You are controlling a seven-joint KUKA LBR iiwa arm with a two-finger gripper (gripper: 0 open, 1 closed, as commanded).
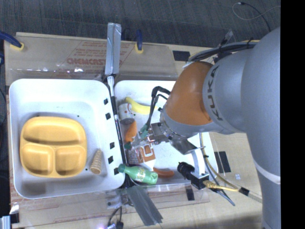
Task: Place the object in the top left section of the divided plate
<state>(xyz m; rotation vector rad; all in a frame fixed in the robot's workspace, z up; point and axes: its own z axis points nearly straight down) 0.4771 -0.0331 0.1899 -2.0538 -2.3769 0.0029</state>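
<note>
**Still hunting in the right bin, plate waiting on the left**

Plainly, which object is meant cannot be told: the right bin holds a clutter of a banana, a carrot-like orange piece, a green bottle, a sausage-like piece and a small packet. The gripper sits low among these, just beside the orange piece, and whether it is apart or clamped on anything I cannot tell, as the wrist hides much of it. The divided plate, yellow, lies in the left bin, with an ice-cream cone just beside it. To do this step well, I judge the arm should pick one item cleanly, lift clear of the bin walls, and aim for the plate's top left section
</note>
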